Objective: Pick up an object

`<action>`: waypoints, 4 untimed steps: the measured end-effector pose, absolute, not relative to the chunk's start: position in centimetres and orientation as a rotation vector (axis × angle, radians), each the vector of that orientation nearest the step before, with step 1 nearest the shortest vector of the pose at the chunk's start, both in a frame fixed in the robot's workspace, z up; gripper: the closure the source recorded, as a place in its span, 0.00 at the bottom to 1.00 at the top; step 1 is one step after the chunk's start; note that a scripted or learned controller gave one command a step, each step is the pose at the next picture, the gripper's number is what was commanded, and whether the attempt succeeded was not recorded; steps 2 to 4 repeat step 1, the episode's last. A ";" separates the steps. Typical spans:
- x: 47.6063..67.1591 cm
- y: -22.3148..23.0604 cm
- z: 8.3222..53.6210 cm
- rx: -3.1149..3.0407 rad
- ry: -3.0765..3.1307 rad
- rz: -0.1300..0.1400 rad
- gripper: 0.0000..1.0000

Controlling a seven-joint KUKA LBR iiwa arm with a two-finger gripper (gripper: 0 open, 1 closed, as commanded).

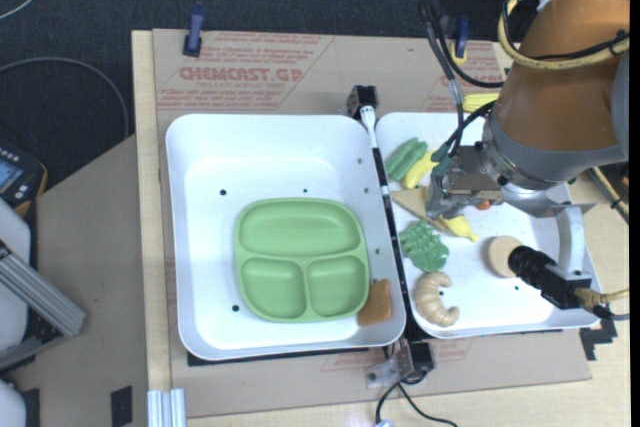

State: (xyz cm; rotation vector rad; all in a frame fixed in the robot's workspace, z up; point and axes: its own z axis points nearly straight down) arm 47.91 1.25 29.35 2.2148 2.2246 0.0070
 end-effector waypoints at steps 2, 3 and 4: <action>48.0 -0.8 35.2 2.217 2.217 0.008 1.00; 48.0 -0.8 35.2 2.217 2.217 0.008 1.00; 48.0 -0.8 35.2 2.217 2.217 0.008 1.00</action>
